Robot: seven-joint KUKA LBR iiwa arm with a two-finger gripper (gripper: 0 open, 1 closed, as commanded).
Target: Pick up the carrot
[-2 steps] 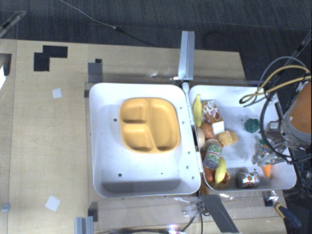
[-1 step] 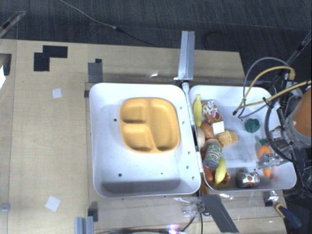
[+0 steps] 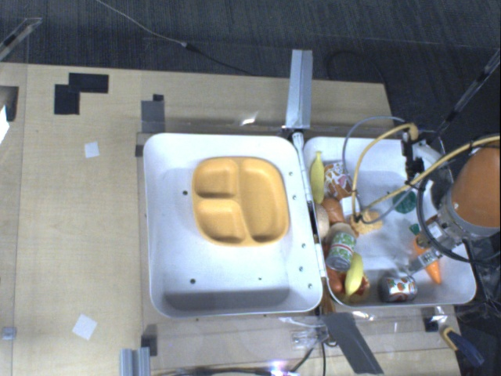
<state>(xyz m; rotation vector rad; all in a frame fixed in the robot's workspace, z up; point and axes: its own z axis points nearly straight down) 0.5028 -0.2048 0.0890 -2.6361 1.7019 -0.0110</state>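
In the right bin (image 3: 462, 292), under the orange-banded arm (image 3: 477, 198), the tool (image 3: 427, 245) hangs low over the carrot (image 3: 431, 269), and we cannot tell how it is set, open or closed, from this slant. The carrot lies near the bin's front right corner, just beside a silvery can (image 3: 398, 288) and apart from the bananas (image 3: 354, 276) and a green-labelled can (image 3: 341, 251) along the left wall. We judge a good grasp needs us to straddle the carrot across its width, descending straight to avoid nudging the silvery can.
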